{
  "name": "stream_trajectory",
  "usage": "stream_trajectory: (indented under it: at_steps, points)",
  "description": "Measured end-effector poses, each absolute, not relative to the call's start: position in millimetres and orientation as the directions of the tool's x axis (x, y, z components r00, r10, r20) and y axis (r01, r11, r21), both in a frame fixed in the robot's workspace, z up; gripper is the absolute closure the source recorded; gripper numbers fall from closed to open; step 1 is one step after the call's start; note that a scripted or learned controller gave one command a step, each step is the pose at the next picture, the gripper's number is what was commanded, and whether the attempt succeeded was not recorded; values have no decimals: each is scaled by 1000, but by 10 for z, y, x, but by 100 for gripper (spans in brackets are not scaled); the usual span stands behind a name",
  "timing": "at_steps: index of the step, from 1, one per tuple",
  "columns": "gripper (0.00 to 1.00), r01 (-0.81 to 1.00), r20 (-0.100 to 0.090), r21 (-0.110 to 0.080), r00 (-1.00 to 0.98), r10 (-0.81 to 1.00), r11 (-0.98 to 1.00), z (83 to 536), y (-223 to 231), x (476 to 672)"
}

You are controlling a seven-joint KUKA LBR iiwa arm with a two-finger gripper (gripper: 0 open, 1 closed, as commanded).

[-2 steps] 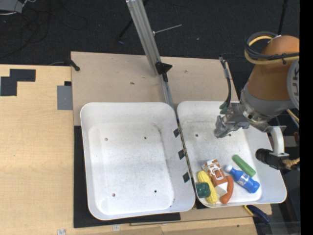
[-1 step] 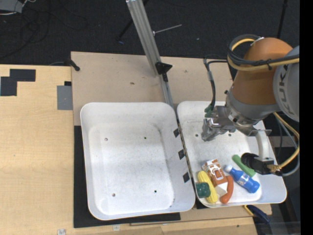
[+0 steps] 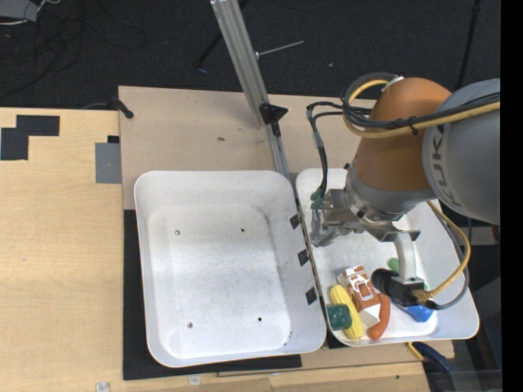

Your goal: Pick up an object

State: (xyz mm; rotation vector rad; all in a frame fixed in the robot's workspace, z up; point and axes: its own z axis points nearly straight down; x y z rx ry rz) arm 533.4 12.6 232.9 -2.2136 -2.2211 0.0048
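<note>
Gripper (image 3: 320,229) hangs low over the right-hand shallow white bin (image 3: 458,321); whether it grips anything, I cannot tell. Near that bin's front lies a yellow plastic corn cob (image 3: 346,310), probably light, stiff, slightly slippery; best pinched across its middle.

2 shallow white bins sit side by side on the bench (image 3: 65,243): the left bin (image 3: 155,219) and the right bin (image 3: 458,321). An aluminium rail (image 3: 245,72) slants behind them.

Even overhead light, soft shadows, slightly grainy
</note>
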Motion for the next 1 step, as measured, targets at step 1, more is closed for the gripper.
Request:
stream_trajectory:
  at_steps: [1]
  points:
    - [100,1000,2,-3,-5,1000,5,2414,656,5243]
